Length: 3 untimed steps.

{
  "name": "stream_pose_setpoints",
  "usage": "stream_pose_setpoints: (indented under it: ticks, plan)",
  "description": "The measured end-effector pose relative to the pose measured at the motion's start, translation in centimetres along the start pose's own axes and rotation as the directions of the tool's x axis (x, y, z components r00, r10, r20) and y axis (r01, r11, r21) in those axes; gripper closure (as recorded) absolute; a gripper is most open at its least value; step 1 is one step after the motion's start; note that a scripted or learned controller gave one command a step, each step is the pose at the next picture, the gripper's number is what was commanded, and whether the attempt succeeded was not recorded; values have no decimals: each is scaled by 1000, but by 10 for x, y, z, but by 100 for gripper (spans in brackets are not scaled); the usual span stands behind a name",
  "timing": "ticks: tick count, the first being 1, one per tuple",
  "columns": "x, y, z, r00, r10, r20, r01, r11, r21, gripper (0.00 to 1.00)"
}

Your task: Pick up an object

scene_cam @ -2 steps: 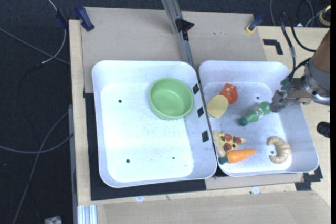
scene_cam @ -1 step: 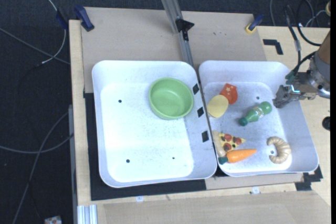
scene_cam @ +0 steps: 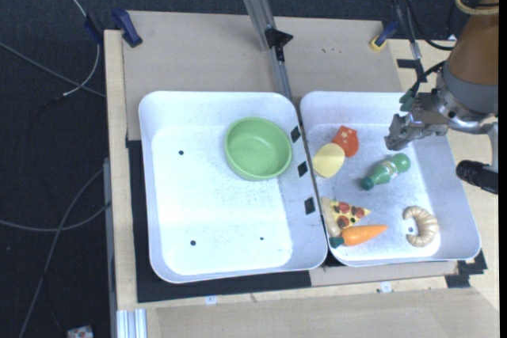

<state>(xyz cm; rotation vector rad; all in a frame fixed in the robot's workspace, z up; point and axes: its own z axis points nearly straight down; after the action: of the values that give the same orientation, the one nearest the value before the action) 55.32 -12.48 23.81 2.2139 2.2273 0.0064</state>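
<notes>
Hovered at right of frame over the right bin (scene_cam: 467, 229): tool (scene_cam: 400, 134), fingers too blurred to tell whether wide or narrow, nothing seen between them. Lay just below it: green bottle (scene_cam: 386, 171). Further left, yellow lemon (scene_cam: 329, 161) touching red piece (scene_cam: 346, 140). Lower down, pizza slice (scene_cam: 346, 211), carrot (scene_cam: 364, 233), croissant (scene_cam: 421, 225). Sat in left bin (scene_cam: 170, 245): green bowl (scene_cam: 257, 148).

— What can't you make out?
— The arm (scene_cam: 475, 51) runs off the right edge. Tool (scene_cam: 402, 134) fingers too dark and small to read.
— Anything covered?
— The tool hides part of the right bin (scene_cam: 451, 245) rim. The pizza slice (scene_cam: 346, 212) lies partly under the carrot (scene_cam: 363, 234).
</notes>
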Motion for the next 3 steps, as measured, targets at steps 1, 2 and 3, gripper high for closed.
stream_pose_setpoints:
  ticks: [1, 2, 3]
  plan:
    - [61, 24, 5, 1000, -2, -1, 2, 1000, 1, 100]
    - [112, 44, -7, 1000, 0, -1, 0, 1000, 1, 100]
    - [161, 69, -9, 1000, 0, -1, 0, 1000, 1, 100]
